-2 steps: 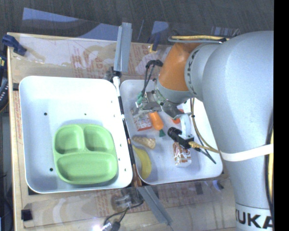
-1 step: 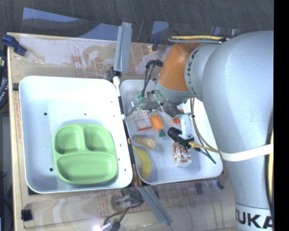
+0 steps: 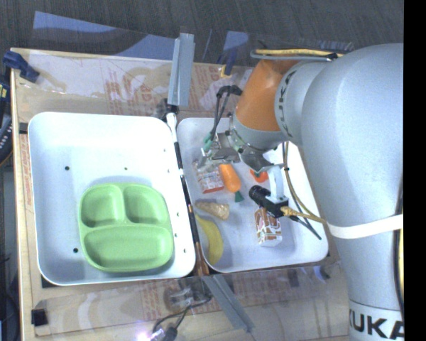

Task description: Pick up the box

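In the right bin (image 3: 298, 256), a small flat red-and-white box (image 3: 211, 182) lies near the left wall. My gripper (image 3: 214, 155) hangs at the box's far end, just above it or touching it; I cannot tell which. An orange carrot (image 3: 231, 178) lies against the box's right side. A second, brown-and-white box (image 3: 268, 228) lies toward the bin's front right, partly under a black part of the wrist (image 3: 264, 196). The grey arm with its orange band (image 3: 259, 101) covers the bin's right side.
A beige lumpy piece (image 3: 213, 209) and a yellow banana (image 3: 212, 240) lie in front of the red-and-white box, by the bin's left wall. The left bin (image 3: 50, 141) holds a green divided plate (image 3: 126, 227). Cables run along the wrist.
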